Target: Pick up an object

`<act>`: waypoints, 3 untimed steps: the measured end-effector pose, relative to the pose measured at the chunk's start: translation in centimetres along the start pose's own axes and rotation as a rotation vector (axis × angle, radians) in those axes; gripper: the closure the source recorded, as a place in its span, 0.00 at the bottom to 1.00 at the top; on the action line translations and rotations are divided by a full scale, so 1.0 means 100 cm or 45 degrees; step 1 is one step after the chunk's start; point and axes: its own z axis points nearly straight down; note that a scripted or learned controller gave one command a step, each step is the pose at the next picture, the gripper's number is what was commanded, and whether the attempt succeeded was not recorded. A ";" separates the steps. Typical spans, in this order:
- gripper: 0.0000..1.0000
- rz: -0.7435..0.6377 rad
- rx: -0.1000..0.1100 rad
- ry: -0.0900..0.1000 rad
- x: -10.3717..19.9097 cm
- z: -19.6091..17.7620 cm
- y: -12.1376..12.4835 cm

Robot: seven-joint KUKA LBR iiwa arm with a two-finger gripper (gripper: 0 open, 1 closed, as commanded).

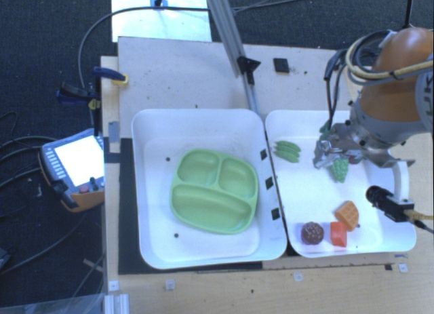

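While the gripper (330, 154) hangs low over the right bin (302, 194), whether it is open or closed on anything cannot be told from this slanted view, but the bumpy green piece (340, 169) sits just beneath its tip, seemingly touching. To do this well it should, I'd say, centre over that piece, drop straight down and close squarely before lifting, since an off-centre pinch could squirt it aside. Further out, the green pea pod (286, 150) lies near the bin's left wall, and the orange piece (347, 215), red block (338, 234) and dark round piece (312, 232) cluster toward the front.
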 end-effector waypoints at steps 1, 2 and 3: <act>1.00 0.000 0.000 0.001 0.053 0.000 0.025; 1.00 0.000 0.000 0.002 0.101 0.009 0.064; 1.00 0.001 -0.001 0.002 0.145 0.011 0.096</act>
